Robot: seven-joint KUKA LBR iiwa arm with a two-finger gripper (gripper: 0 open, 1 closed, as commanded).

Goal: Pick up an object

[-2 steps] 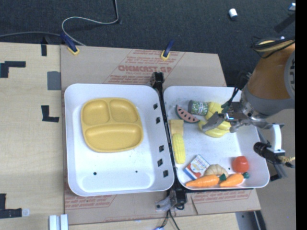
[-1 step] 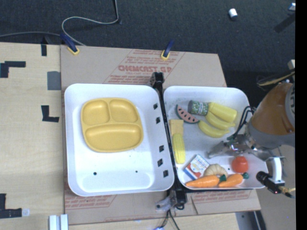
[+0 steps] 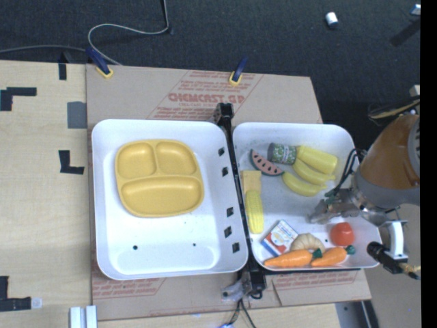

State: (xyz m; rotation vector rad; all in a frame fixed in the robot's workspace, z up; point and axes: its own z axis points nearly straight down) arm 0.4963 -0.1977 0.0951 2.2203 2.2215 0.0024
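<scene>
I'd take the tomato (image 3: 342, 234) as the target — it sits at the right bin's (image 3: 293, 130) near-right corner, above the carrot (image 3: 306, 257). My gripper (image 3: 330, 209) hovers just beside it; its state I cannot tell.

Right bin (image 3: 341, 137): watermelon slice (image 3: 265, 163) and green can (image 3: 283, 154) lying at the rear, beside a bunch of bananas (image 3: 311, 169). Corn cob (image 3: 254, 209) lies along the left wall. Small carton (image 3: 280, 237), croissant (image 3: 306, 242), two carrots (image 3: 306, 257) and tomato (image 3: 342, 233) occupy the front.
</scene>
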